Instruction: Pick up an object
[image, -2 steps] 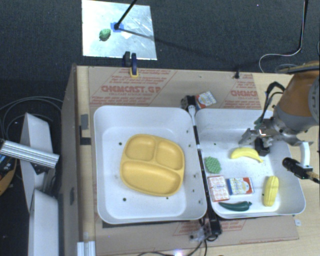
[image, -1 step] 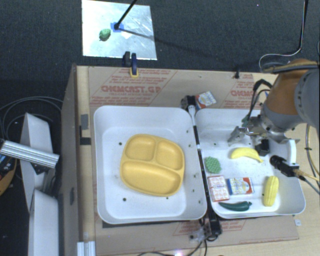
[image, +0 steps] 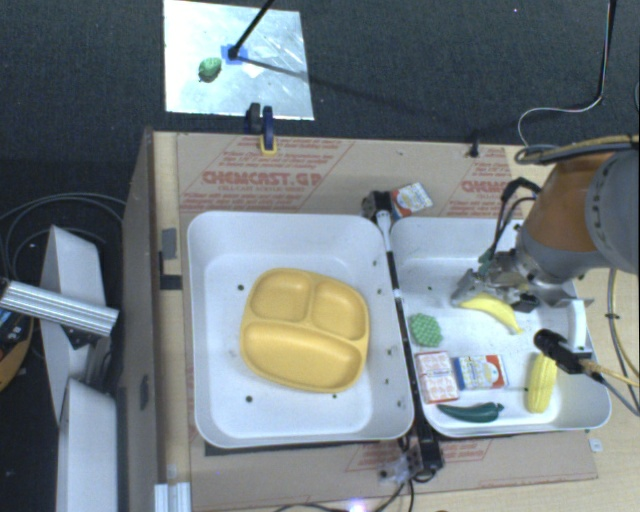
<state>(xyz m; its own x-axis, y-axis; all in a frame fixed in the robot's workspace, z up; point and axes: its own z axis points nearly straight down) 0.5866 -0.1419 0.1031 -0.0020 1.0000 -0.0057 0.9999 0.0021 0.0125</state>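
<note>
Bins (image: 215, 330) were two. Right one held one banana (image: 493, 311), one corn (image: 541, 383), one pepper (image: 472, 410). My gripper (image: 487, 284) touched the banana near the far wall; its opening I could not tell.

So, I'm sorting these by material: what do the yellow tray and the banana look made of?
Tray: probably moulded plastic, smooth with a dull sheen; its three compartments have soft rounded edges. Banana: likely a plastic toy, uniformly yellow and slightly glossy, though real fruit can't be ruled out from this view.
</note>
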